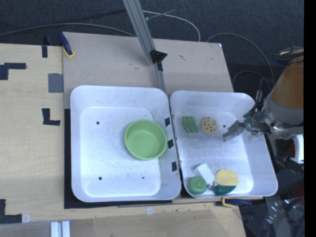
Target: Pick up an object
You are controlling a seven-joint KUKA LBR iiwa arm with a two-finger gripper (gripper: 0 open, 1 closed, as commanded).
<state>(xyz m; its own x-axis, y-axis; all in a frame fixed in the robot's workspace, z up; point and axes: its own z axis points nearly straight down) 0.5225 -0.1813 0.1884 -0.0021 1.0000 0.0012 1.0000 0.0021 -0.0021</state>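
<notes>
My gripper hangs over the right part of the right bin, reaching in from the right edge, with nothing seen in it. To its left lie a round tan cookie and a green ridged piece, both apart from the gripper. Near the bin's front edge sit a white block, a small round green item and a yellow object with a teal part below it. A green bowl stands in the left bin.
A grey pole slants down from the top to the seam between the bins. Cables run across the dark floor behind the bench. A wooden board lies to the left of the bins.
</notes>
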